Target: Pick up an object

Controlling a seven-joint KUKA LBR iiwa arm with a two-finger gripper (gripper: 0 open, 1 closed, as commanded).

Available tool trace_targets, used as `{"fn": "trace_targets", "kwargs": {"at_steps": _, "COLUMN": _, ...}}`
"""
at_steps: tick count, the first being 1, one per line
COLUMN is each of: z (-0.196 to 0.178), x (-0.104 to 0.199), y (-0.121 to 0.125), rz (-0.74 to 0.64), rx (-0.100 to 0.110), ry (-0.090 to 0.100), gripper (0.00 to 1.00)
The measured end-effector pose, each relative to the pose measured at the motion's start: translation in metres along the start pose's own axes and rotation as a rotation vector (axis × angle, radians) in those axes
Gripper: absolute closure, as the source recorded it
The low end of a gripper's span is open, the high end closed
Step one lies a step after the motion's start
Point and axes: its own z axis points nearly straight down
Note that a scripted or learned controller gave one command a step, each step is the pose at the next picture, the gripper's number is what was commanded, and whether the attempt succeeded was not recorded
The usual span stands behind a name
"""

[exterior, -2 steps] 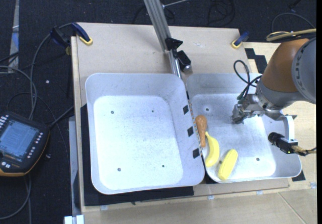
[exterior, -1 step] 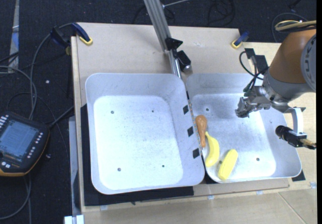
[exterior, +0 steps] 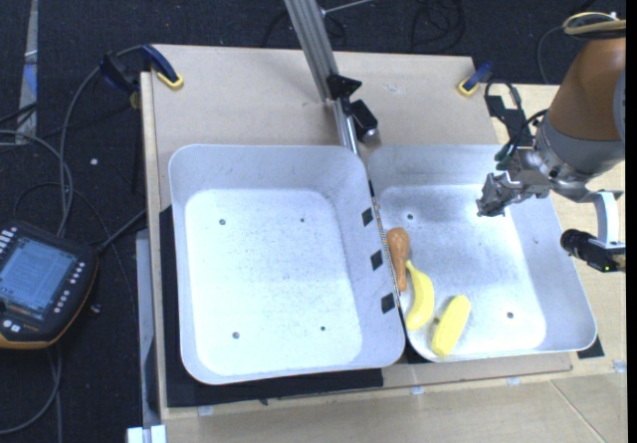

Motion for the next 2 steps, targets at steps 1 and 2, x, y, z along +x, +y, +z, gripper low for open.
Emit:
{"fn": "trace_targets", "kwargs": {"at_steps": 1, "z": -0.043, "x": 0.0, "y": 0.001, "rz": 0.0, "rx": 0.0, "ry": 0.0, "gripper": 1.0}}
{"fn": "trace_targets", "kwargs": {"at_steps": 2, "z": -0.052, "x": 0.051, "y": 0.0, "rz": -0.004, "rx": 0.003, "ry": 0.002, "gripper": 1.0}}
